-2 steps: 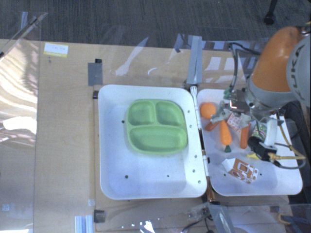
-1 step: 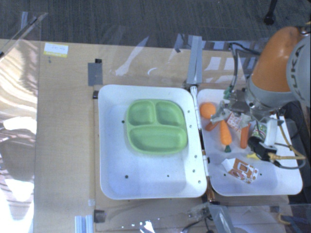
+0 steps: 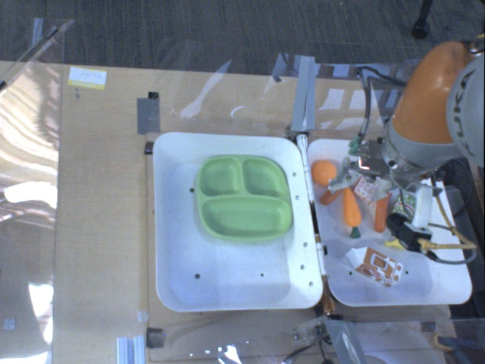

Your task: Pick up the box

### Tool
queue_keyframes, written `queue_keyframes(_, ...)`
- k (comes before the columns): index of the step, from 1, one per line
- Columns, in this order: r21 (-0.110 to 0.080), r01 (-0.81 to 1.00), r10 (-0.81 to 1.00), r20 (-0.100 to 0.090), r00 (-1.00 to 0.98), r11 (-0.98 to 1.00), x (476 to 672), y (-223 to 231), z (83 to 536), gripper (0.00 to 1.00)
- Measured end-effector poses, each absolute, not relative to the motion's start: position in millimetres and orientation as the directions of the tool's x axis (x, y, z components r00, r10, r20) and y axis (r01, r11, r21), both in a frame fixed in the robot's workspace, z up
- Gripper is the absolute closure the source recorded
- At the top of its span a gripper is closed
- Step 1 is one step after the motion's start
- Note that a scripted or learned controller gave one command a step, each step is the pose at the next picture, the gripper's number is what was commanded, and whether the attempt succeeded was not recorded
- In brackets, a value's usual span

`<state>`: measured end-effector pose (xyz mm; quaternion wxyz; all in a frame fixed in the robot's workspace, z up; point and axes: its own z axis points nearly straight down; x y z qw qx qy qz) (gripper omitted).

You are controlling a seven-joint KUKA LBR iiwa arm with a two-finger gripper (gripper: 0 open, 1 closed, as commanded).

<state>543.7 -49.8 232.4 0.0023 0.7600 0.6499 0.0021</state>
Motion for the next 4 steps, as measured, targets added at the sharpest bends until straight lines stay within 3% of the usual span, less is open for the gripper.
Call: queue_keyframes(4,0.006,0.988,0.988,0.0,0.155,-0.155,543.6,-49.8,232.4,0.0)
